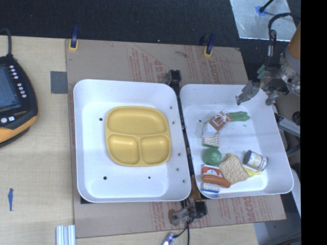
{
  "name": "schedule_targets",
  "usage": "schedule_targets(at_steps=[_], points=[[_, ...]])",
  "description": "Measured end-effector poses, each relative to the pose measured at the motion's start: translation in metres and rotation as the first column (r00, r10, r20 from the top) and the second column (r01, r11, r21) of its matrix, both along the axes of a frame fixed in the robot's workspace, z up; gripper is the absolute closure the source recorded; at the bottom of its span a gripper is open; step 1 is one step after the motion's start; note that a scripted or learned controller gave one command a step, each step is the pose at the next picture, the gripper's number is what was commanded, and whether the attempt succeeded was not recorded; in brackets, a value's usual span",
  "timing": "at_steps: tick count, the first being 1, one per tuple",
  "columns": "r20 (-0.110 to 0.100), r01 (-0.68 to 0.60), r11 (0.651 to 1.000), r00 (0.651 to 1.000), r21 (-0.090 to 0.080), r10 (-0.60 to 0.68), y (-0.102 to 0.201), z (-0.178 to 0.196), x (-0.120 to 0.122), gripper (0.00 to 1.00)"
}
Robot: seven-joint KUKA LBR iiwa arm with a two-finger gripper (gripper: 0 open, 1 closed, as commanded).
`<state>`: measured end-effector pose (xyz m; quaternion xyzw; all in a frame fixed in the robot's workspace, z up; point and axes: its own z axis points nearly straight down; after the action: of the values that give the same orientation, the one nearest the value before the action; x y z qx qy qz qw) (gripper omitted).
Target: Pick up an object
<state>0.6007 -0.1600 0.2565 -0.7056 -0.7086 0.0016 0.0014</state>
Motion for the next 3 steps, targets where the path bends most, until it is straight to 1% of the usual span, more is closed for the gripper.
schedule_targets(at_steps=[1,2,3], points=[[0.001,0.002,1.0,1.0,0.0,-0.002,0.046,-0.144,-0.012,0.0],[0.002,0.0,1.0,1.0,0.001,0.0,0.039,-0.164,0.039,0.0],[-0.001,-0.002,1.0,1.0,0.001,0.002,0.052,-0.165,0.031,0.0]])
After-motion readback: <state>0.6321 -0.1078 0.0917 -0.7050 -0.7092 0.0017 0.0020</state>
